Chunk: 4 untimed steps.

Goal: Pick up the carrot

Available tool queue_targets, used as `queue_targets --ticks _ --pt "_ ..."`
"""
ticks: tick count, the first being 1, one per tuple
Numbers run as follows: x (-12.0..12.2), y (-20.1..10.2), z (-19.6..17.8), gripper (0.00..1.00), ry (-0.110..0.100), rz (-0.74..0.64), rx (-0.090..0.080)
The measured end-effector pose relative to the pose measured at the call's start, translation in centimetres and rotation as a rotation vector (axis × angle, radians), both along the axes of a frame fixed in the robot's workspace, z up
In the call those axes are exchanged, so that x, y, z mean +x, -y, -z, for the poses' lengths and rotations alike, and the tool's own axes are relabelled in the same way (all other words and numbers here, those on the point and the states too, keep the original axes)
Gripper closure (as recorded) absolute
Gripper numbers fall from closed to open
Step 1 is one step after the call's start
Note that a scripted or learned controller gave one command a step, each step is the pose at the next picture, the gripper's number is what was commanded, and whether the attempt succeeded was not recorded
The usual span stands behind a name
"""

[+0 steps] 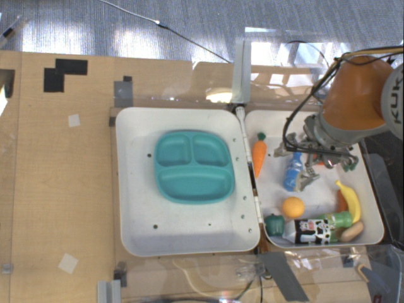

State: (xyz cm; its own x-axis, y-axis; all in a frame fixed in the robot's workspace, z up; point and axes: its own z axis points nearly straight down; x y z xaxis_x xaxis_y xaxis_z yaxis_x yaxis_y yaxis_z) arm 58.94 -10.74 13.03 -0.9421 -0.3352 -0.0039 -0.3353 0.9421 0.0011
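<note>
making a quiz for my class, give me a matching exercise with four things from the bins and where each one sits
Things:
1. carrot
2. teal tray
3. banana
4. orange

Places:
A. right bin, near its right wall
B. middle of the left bin
C. right bin, along its left wall
D. right bin, just above the milk carton

Pairs: 1-C, 2-B, 3-A, 4-D

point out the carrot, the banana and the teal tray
carrot (259, 157), camera view, middle of its orange body
banana (351, 202), camera view, middle of its yellow curve
teal tray (193, 183), camera view, floor of its large front compartment
</note>
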Motion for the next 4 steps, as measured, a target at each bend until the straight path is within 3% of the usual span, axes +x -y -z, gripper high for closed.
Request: queue_targets --ticks 1,2,3,4 --pt "3.3 -2.6 4.1 0.00 0.011 0.238 0.002" --pt "7.8 -2.7 4.1 0.00 -0.018 0.514 -0.002" --pt "1.1 -2.5 4.1 0.00 0.007 0.638 0.003" --pt "6.9 -2.0 4.2 0.00 -0.003 0.625 0.000"
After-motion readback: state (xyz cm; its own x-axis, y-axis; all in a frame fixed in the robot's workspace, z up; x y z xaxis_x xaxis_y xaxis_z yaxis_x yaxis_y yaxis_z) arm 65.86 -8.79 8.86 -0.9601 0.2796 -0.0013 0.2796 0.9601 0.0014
